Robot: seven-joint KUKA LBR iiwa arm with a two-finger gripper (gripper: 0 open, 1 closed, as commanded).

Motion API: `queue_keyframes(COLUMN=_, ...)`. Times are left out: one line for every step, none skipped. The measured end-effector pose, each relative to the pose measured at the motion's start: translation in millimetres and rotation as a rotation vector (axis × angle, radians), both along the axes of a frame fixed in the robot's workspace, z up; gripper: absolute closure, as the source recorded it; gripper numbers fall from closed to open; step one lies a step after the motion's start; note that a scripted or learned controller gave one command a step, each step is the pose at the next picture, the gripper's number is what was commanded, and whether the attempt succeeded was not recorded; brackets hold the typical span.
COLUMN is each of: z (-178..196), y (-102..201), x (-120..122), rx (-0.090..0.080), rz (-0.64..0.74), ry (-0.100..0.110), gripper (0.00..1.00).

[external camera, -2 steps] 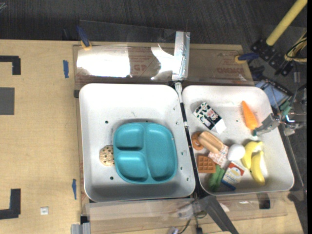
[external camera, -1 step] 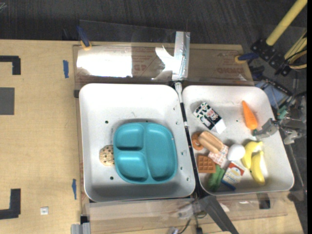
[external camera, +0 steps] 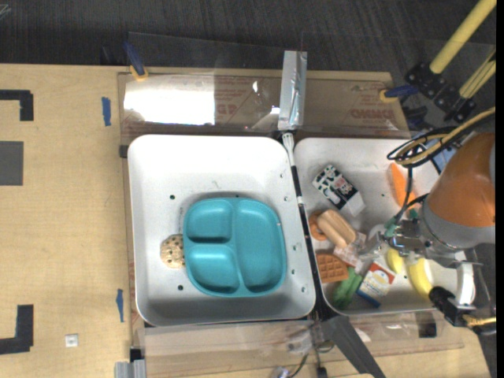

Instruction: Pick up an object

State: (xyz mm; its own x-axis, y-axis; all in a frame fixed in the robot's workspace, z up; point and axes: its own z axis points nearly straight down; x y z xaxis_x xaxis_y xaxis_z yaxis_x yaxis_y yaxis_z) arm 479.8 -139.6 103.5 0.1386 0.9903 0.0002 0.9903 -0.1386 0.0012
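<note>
Two white bins sit side by side on a cardboard-covered tabletop (external camera: 63, 211). The left bin (external camera: 213, 160) has a teal divided plate (external camera: 234, 245) in it, and a cookie (external camera: 172, 250) touches the plate's left edge. A clear plastic sheet (external camera: 205, 101) with a taped metal post (external camera: 292, 89) stands along the far side. There are bits of blue tape (external camera: 105, 110) and black marks (external camera: 21, 105) on the cardboard off to the left. Dark floor (external camera: 236, 6) beyond all that.

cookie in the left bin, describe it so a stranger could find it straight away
Start at the left bin, which holds a teal divided plate. Against that plate's left edge lies the cookie, small, round, tan and speckled dark, unlike the smooth teal beside it.
</note>
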Motion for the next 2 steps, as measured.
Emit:
queue_keyframes(z=8.2, y=0.2, x=0.0, rx=0.0, rz=-0.001, ry=0.0, gripper=1.0)
queue_keyframes(z=7.7, y=0.2, x=-0.3, rx=0.0, rz=-0.002, ry=0.001, gripper=0.0)
